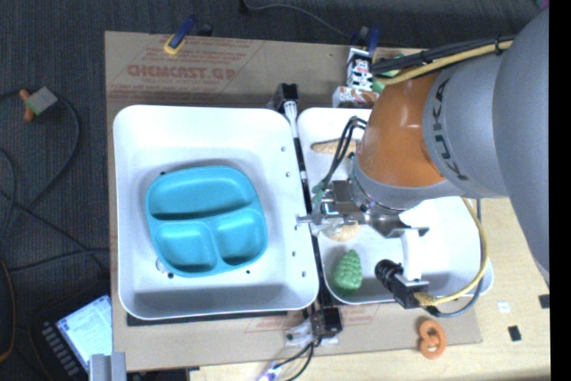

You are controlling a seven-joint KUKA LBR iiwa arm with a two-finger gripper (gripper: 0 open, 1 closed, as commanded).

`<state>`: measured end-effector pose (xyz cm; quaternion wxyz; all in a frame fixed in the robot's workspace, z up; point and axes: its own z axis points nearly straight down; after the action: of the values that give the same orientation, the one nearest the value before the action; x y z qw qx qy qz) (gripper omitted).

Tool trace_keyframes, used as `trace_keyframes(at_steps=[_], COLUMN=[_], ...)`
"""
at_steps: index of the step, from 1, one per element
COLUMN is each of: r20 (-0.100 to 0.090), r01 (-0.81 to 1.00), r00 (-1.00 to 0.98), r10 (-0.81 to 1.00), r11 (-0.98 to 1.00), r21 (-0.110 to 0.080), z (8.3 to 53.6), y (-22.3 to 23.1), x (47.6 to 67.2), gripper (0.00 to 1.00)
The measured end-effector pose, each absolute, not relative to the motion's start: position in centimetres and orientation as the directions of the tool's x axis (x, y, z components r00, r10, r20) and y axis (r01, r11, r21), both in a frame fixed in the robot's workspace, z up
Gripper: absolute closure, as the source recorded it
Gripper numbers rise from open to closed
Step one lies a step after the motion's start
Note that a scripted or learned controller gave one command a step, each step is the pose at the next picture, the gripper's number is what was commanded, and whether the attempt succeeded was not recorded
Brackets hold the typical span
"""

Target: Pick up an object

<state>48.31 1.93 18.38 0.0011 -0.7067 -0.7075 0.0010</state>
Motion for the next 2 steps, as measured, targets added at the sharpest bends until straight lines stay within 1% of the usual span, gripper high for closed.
trace_keyframes(at_steps=[1, 2], r20=[0.0, 0.0], r01=[1.0, 1.0], r00=[0.0, -0.001], r10=[1.0, 1.0], r11=[0.0, 0.001], r21=[-0.002, -0.002], z=[18.4, 18.38], y=[0.99, 1.59], x=[48.33, 48.32], gripper=[1.0, 1.0])
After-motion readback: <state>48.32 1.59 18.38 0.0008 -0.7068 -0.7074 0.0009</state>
